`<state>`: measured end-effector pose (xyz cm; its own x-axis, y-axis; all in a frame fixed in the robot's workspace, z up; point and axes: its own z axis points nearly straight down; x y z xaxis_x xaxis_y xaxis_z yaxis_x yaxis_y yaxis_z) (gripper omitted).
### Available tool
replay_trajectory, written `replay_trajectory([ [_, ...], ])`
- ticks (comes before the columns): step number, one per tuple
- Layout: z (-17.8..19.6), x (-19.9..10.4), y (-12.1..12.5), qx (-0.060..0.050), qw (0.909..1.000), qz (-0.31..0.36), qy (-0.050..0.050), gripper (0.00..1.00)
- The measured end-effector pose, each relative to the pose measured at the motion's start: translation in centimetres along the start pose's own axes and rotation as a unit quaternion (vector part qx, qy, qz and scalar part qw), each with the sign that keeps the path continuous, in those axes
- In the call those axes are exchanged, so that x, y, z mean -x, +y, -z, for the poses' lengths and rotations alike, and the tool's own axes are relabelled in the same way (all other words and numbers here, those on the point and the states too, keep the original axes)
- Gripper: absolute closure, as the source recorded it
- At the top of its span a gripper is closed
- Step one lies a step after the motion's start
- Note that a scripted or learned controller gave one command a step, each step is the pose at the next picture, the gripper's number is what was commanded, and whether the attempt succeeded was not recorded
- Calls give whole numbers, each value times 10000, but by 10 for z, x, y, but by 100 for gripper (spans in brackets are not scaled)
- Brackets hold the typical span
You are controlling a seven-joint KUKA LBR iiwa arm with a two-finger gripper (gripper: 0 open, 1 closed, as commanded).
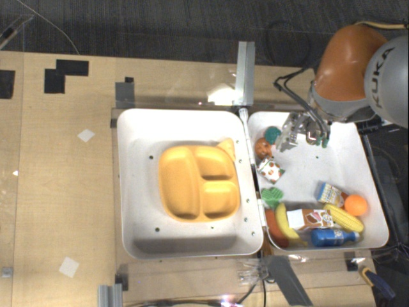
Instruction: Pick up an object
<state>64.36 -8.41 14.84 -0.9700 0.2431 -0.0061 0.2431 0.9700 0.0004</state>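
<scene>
Crowding the near edge of the right bin are a blue bottle, a toy corn cob, a banana, a small brown carton and an orange ball, all lying packed together. Nothing is being carried yet, so the pick appears to be sitting at its approach step, with no object chosen for certain. The claw is hanging over the far left part of that bin, just beside a teal ball and an orange-brown ball, with a white spotted cube a little nearer the camera. I cannot tell how the claw is set; nothing shows within it. My guess is that the next move is calling for a straight descent onto one of those small pieces, and the bin's dividing wall close by is leaving little room for error. Reaching in from beyond the right bin's far corner, the arm is bending downward with its orange band above the wrist. Left of the right bin, a yellow tray is lying in the other bin on the desk.
</scene>
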Motion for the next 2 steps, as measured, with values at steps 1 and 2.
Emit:
replay_trajectory([
  [1, -55, -1, -72, -5, 9995, -331, 3, 100],
  [2, -57, -46, -135, -8, 9984, -571, -46, 100],
])
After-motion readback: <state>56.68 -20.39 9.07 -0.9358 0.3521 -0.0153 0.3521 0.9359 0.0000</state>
